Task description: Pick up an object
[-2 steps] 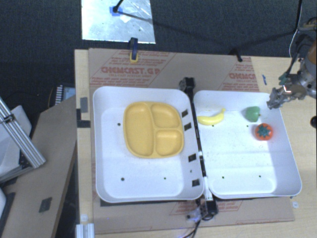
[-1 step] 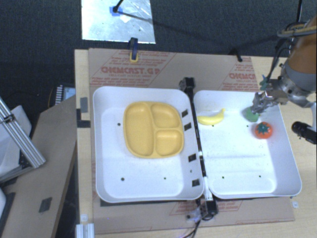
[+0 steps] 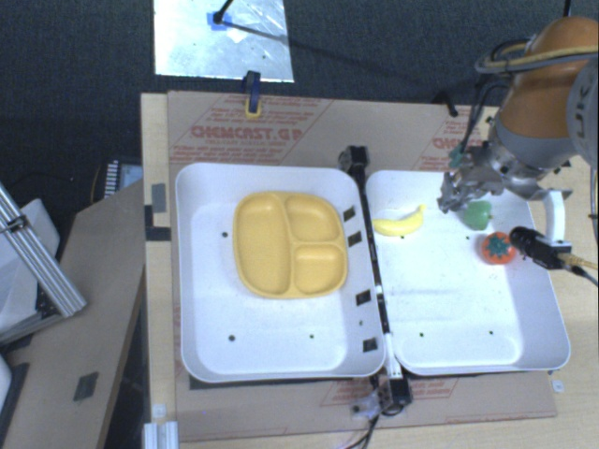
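Seen from above, the grey arm reaches in from the right, its gripper low over the right bin's far edge. Just beside it lies a small green object. A yellow banana rests near the bin's far left corner, an orange-red object near its right edge.

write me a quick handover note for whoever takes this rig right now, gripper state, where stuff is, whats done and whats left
Gripper: low over the upper part of the right bin, right beside the green object; the view does not settle its state, and nothing shows as held.
Right bin: yellow banana near its upper left, green object just right of the gripper, orange-red object further right near a black fixture.
Left bin: yellow divided plate lying flat in the middle.
Done: arm has reached the right bin.
Left: no object lifted yet; the pick is still to do, the green object looks the likeliest target.
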Robot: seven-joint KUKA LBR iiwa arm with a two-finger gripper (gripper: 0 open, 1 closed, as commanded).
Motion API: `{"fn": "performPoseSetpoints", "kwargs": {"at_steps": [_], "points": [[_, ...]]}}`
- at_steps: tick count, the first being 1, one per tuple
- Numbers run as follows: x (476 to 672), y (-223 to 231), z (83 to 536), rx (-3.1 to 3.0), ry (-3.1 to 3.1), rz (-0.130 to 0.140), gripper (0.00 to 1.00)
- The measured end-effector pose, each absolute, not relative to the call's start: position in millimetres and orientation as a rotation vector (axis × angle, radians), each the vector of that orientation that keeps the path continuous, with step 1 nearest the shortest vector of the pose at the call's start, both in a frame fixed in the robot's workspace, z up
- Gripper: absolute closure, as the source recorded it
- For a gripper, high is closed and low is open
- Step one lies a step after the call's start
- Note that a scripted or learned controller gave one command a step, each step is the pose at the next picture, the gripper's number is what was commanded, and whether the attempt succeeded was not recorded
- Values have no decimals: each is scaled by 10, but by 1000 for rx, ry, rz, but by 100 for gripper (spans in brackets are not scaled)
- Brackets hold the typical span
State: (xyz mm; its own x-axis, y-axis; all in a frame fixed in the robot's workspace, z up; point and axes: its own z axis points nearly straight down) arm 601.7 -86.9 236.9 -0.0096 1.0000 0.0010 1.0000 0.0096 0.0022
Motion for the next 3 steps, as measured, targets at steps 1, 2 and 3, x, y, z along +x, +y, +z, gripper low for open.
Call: {"fn": "performPoseSetpoints", "kwargs": {"at_steps": [1,2,3], "points": [[5959,-314,2449,2210,2232,4,100],[5925,238,2507,2210,2233,4,100],[5864,794,2332,2211,2234,2,100]]}}
